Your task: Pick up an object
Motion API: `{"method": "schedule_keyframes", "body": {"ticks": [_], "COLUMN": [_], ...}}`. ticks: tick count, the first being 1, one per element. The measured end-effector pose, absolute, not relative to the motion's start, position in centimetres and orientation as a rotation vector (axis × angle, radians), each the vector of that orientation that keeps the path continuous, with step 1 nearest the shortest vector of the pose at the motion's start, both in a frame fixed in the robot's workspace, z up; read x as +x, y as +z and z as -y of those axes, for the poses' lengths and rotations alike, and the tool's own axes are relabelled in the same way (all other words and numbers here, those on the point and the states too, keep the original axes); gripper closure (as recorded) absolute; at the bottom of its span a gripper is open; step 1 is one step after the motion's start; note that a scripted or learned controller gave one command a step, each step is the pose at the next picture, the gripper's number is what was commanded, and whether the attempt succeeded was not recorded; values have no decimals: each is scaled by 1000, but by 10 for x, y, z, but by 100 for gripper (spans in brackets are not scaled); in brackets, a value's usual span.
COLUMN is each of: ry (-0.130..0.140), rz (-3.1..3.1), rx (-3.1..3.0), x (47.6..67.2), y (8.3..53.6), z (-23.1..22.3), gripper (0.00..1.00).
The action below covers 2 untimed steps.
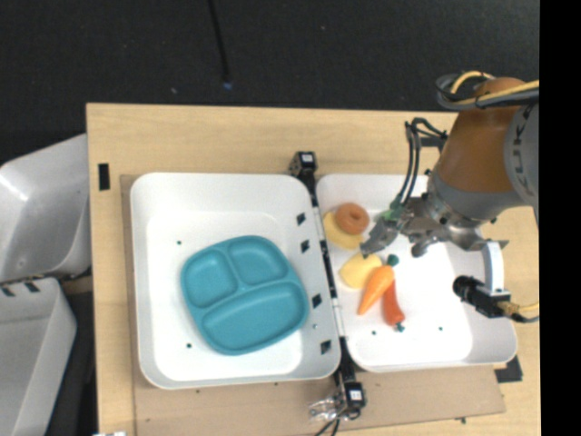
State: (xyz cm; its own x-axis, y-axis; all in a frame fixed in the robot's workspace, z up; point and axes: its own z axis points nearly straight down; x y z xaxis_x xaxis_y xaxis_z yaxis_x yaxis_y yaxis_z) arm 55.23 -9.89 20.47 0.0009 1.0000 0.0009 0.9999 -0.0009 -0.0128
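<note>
Camera view shows the gripper [392, 236] low in the right bin [454, 343], its 2 fingers spread apart and holding nothing, just above a cluster of toy food. The orange carrot [376, 289] lies touching a yellow piece [357, 269], near the donut [350, 218]. It looks light, rigid, smooth plastic; gripping across its thick middle seems safest.

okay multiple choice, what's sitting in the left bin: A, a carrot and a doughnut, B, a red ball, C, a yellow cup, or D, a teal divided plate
D: the teal divided plate lies alone in the left bin, while the carrot and doughnut sit in the right bin.
</note>
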Motion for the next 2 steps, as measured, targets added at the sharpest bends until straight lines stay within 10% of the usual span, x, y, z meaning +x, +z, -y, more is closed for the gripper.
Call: {"method": "schedule_keyframes", "body": {"ticks": [2], "ry": [5], "rz": [2219], "rx": [-2221], "x": [556], "y": [169], "z": [98], "gripper": [0]}}
